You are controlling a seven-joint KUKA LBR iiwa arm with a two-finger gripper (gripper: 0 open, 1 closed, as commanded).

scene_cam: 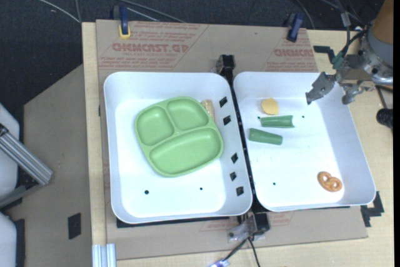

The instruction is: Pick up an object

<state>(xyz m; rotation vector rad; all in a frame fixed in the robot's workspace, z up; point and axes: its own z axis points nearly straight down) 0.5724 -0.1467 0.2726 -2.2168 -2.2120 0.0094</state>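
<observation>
From above, the bench carries two shallow white bins side by side on a brown board. The left bin (125,184) holds a green divided plate (179,136) with three compartments, lying flat and turned at a slant near the bin's middle; a small tan piece (207,109) peeks out just beside the plate's upper right edge, partly hidden, so what it is cannot be told. The right bin (356,153) holds four small things: a yellow rounded piece (270,106) near the upper left, a green stick (277,122) lying just below it, a second green stick (265,137) a little lower and tilted, close to the first but apart from it, and an orange pretzel-shaped piece (329,182) near the lower right corner, well apart from the rest. The gripper (330,85) hangs over the upper right part of the right bin, near its rim, with the grey arm reaching in from the right. One dark finger (316,90) points down and to the left toward the bin floor; nothing can be seen between the fingers, and how far they are parted cannot be told from this angle. All four small things lie on the bin floor, away from the gripper
</observation>
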